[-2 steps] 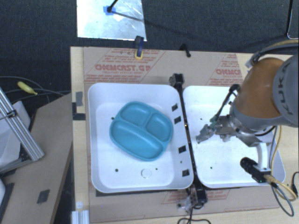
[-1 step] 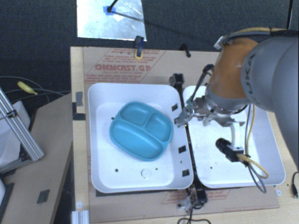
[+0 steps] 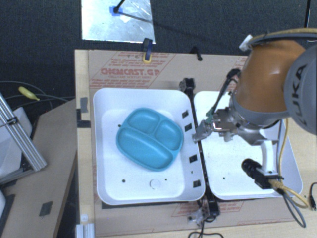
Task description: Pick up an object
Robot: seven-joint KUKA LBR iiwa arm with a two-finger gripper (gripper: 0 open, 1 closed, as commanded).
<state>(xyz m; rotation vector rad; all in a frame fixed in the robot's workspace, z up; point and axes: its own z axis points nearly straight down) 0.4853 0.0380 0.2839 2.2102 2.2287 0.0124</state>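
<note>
A blue divided plate [image 3: 149,138] lies flat in the left white bin [image 3: 106,133], roughly at its middle. The grey arm with its orange band [image 3: 270,78] reaches in from the right over the right white bin [image 3: 223,182]. My gripper [image 3: 202,132] hangs low at that bin's left side, close to the divider between the two bins and just right of the plate's right edge. I see nothing held in it. The arm hides much of the right bin's floor.
A black cylindrical part with a yellow cable [image 3: 257,173] sits over the right bin's front right. Black clips [image 3: 190,128] line the wall between the bins. Both bins rest on a cardboard sheet [image 3: 129,71], with a foil sheet [image 3: 119,14] behind it.
</note>
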